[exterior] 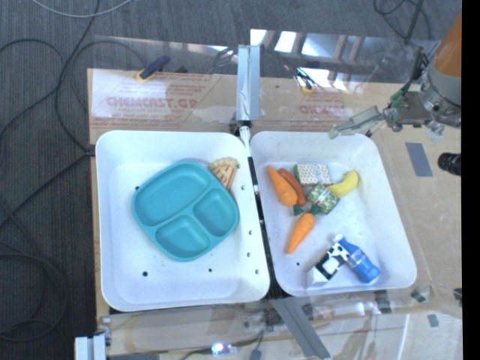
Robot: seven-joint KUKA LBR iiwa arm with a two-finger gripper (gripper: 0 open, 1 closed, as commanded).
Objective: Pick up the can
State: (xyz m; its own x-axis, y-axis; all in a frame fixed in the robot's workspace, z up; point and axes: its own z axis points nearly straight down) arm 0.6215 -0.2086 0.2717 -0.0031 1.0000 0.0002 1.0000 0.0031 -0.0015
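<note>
The can (pixel 322 199), small with a green printed label, lies on its side in the right bin (pixel 390 201), in a cluster with other toy foods. A carrot (pixel 299 232) touches it from below and a yellow banana (pixel 343 184) lies just to its right. My gripper (pixel 358 121) hangs over the back rim of the right bin, well behind the can and above it. Nothing is visible in the gripper.
In the right bin there are also an orange carrot-like piece (pixel 284 185), a checkered box (pixel 313 173) and a blue bottle with a black-and-white label (pixel 346 262). The left bin (pixel 120 276) holds a teal divided plate (pixel 185 210) and a pizza slice (pixel 223 172).
</note>
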